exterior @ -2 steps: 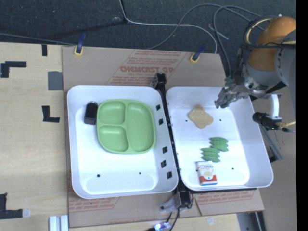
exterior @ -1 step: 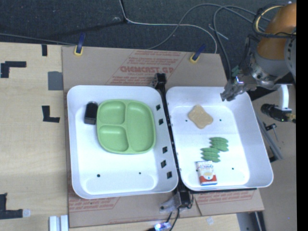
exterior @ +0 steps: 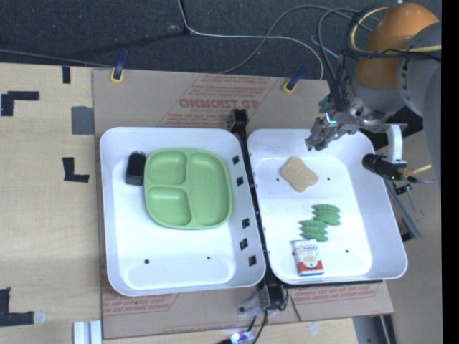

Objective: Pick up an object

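Right now my gripper [exterior: 316,142] is hovering over the far edge of the right bin [exterior: 358,267], and I cannot tell how it is set, dark and small as it is. Nearest is lying the tan biscuit [exterior: 297,173], just toward the camera and slightly left, its long axis running diagonally. Further on are lying green pea pods [exterior: 320,222] and a small carton [exterior: 308,257].

Dark carpet [exterior: 86,13] far, cables [exterior: 237,34] trailing across. Pale wood surface [exterior: 43,213], black tape marks [exterior: 72,170] left. Cardboard sheet [exterior: 208,99] under bins.
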Robot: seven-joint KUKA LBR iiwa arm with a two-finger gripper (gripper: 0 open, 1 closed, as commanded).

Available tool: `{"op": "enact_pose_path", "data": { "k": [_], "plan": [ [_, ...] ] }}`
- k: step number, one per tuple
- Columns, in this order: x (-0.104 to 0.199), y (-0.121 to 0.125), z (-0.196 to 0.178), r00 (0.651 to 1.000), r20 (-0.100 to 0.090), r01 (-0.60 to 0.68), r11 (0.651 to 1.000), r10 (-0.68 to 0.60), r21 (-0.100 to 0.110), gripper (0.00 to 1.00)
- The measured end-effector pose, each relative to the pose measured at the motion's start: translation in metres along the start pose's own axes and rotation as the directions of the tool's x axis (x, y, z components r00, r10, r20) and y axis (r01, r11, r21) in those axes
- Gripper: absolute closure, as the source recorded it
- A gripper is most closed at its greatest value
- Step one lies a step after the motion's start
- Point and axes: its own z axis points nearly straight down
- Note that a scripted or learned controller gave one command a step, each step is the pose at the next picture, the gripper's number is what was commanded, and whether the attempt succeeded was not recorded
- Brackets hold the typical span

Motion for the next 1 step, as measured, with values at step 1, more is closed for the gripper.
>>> {"op": "enact_pose_path", "data": {
  "k": [1],
  "plan": [
    [0.0495,-0.0054,0.0046,1.0,0.0,0.0,1.0,0.0,0.001,1.0]
  ]
}}
